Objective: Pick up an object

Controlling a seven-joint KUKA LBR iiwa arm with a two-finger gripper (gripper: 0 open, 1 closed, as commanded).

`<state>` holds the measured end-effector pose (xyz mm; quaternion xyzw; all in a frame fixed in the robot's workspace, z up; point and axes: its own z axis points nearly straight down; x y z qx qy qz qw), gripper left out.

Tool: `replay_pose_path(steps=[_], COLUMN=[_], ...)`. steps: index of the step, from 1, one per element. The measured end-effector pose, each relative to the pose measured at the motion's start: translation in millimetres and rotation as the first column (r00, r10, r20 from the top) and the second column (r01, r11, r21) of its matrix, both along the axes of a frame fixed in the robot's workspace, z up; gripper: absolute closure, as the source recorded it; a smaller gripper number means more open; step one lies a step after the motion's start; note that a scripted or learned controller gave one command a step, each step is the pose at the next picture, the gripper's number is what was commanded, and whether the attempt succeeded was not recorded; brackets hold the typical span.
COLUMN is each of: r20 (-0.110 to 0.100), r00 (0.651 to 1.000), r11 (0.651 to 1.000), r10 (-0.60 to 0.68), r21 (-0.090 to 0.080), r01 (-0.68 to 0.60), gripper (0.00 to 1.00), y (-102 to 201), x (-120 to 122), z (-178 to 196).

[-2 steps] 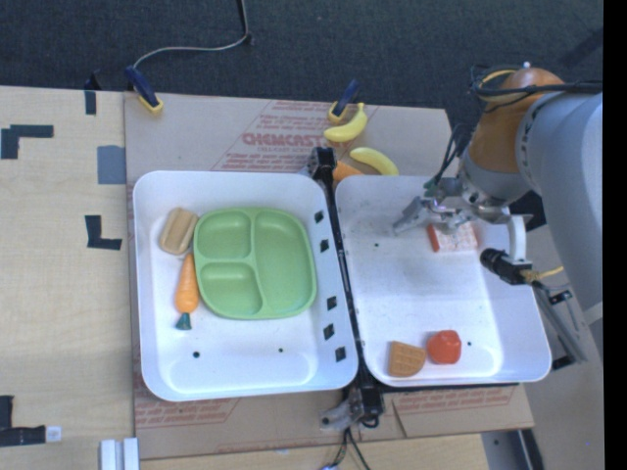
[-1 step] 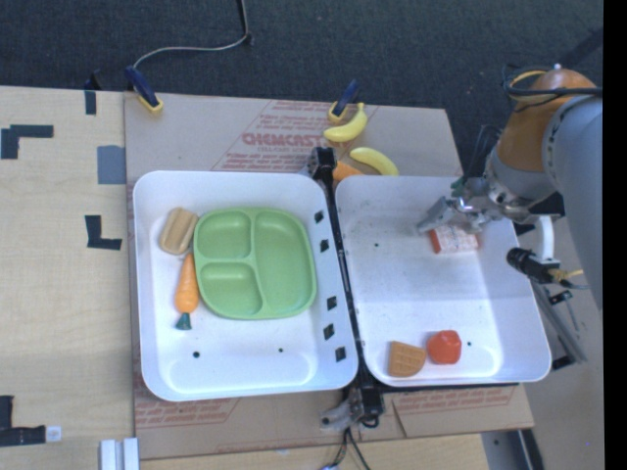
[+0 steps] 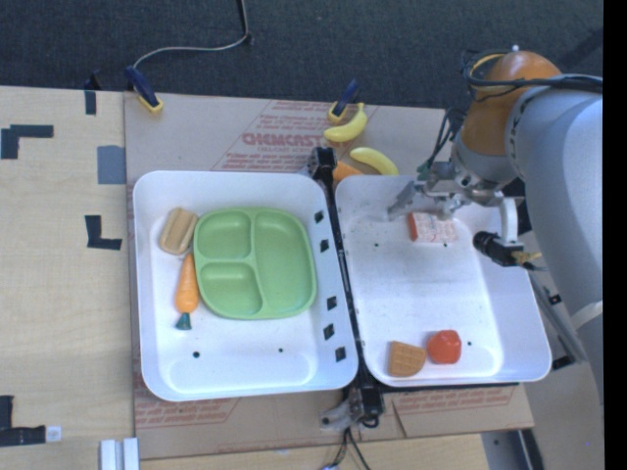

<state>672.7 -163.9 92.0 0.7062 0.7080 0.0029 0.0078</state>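
My gripper (image 3: 428, 202) hangs over the back of the right bin (image 3: 509, 360), just above a pink and white block (image 3: 432, 229) on the bin floor. Whether it touches the block is not clear from this angle. A red round piece (image 3: 445, 347) and a tan wedge (image 3: 406, 358) lie side by side near the right bin's front edge. In the left bin (image 3: 245, 375) a green divided tray (image 3: 256, 262) sits in the middle, with a carrot (image 3: 186, 288) and a tan bread piece (image 3: 177, 231) at its left.
Two yellow bananas (image 3: 348, 126) (image 3: 373, 161) and an orange piece (image 3: 344, 172) lie on the cardboard behind the bins. Blue clamps (image 3: 145, 89) (image 3: 345, 95) hold the cardboard's back edge. The grey arm (image 3: 558, 184) covers the right side.
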Motion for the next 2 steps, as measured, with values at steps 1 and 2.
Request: replay_pose_path(steps=[1,2], r20=[0.005,0.006], r00=[1.000,1.000], r11=[1.000,1.000], r10=[0.000,0.001], r21=[-0.004,-0.006], r01=[0.000,-0.001], gripper=[0.00,1.00], y=[25.5,25.4], x=[-11.7,-11.3], z=[1.0,11.1])
